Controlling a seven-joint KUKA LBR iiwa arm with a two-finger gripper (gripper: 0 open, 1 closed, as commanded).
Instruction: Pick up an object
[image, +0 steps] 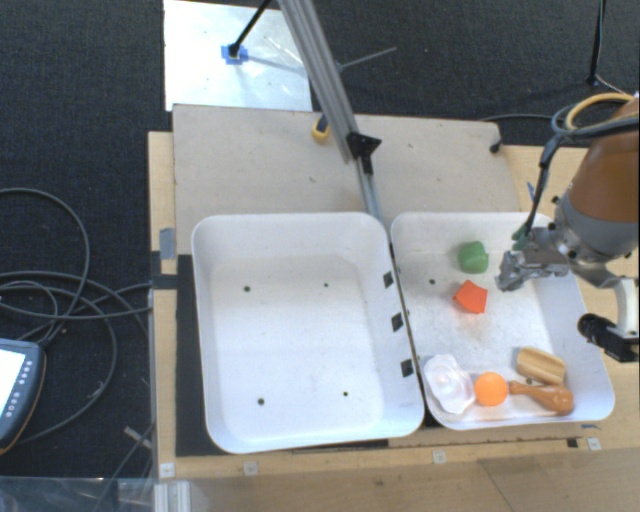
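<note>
Several small objects lie in the right bin (525, 325): a green block (473, 256) at the back, a red-orange block (471, 297) just in front of it, and along the front wall a crumpled white piece (447, 383), an orange ball (490, 389) and a wooden brush-like tool (541, 368). My gripper (510, 274) hangs over the right bin's back right part, just right of the green and red-orange blocks. Nothing shows in its grasp. The grey arm with its orange band (605, 180) rises behind it at the right edge.
The left bin (290, 330) stands beside the right one, and the two share a middle wall with black clips (398, 322). A grey metal pole (335, 90) slants down from the top to the bins' back junction. Cables and a tablet (15, 385) lie off the bench at left.
</note>
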